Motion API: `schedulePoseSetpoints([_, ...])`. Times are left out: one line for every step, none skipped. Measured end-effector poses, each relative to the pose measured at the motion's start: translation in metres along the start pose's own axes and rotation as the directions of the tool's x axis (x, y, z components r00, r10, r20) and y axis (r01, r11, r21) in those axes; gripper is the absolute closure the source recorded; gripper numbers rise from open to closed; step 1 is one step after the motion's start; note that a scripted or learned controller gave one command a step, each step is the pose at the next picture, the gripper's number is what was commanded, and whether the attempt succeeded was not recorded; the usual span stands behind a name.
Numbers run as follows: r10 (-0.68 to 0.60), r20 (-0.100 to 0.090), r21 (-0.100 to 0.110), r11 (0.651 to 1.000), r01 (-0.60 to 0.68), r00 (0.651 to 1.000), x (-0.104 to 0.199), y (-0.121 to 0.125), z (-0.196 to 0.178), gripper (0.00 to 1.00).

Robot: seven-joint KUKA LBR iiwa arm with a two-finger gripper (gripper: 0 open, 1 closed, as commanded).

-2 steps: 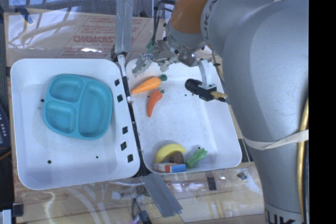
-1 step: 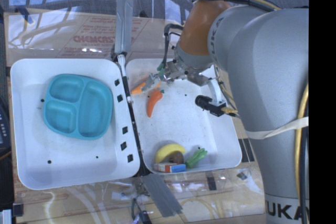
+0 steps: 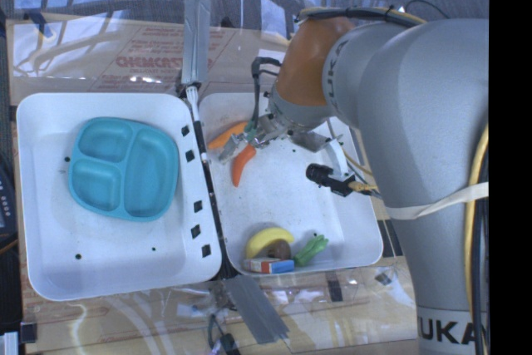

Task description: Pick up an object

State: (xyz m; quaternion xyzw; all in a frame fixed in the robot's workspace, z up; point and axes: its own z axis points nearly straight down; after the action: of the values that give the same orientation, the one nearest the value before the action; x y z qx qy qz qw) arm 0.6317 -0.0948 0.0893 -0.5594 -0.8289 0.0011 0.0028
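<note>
Two orange carrot-like pieces lie at the back left of the right bin (image 3: pixel 353 216). One orange piece (image 3: pixel 224 136) lies close to the bin's left wall. The other orange piece (image 3: pixel 240 167) points toward the front. My gripper (image 3: pixel 252 135) is low over the bin, right between and touching close to these two pieces. The grey arm and its orange band reach in from the right and cover the bin's back right part.
A yellow banana (image 3: pixel 268 240), a green item (image 3: pixel 312 248), a small brown item (image 3: pixel 280 252) and a small red and blue box (image 3: pixel 269 266) lie at the right bin's front edge. A blue divided plate (image 3: pixel 125 168) lies in the left bin (image 3: pixel 50 262).
</note>
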Motion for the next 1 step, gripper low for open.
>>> schedulePoseSetpoints([-0.003,-0.002,0.003,1.0,0.003,1.0,0.0007,0.0008,-0.0082,1.0])
